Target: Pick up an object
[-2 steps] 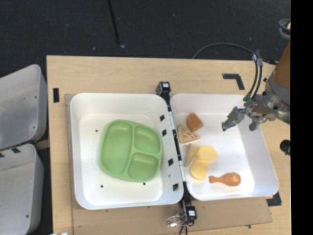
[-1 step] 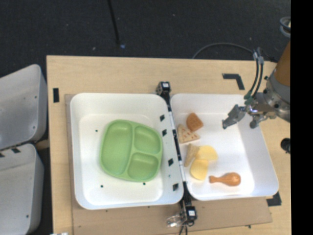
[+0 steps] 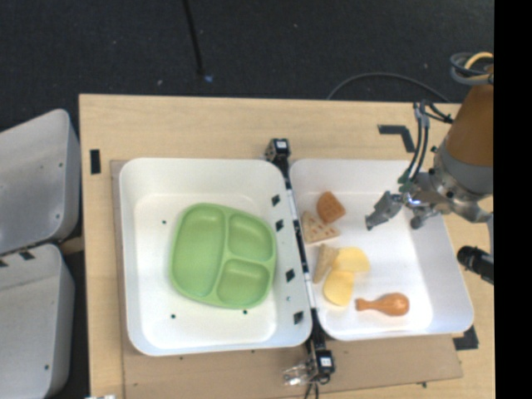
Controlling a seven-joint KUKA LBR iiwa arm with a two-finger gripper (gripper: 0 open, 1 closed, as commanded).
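Note:
In the right bin (image 3: 440,293) lie several toy food pieces. A brown bread chunk (image 3: 331,207) sits near the divider, with a tan wedge (image 3: 316,227) just below it and a tan slice (image 3: 324,263) further down. Two yellow pieces (image 3: 351,261) (image 3: 338,288) rest in the middle, and an orange drumstick (image 3: 385,304) lies at the front. My gripper (image 3: 401,214) hovers over the bin's right half, to the right of the bread chunk and above the yellow pieces. Its fingers (image 3: 381,212) are spread open, with nothing between them.
The left bin (image 3: 141,306) holds a green divided plate (image 3: 223,256). A black-clipped divider (image 3: 293,248) separates the two bins. Cables run across the bench behind the right bin, and grey chairs stand off the left edge.

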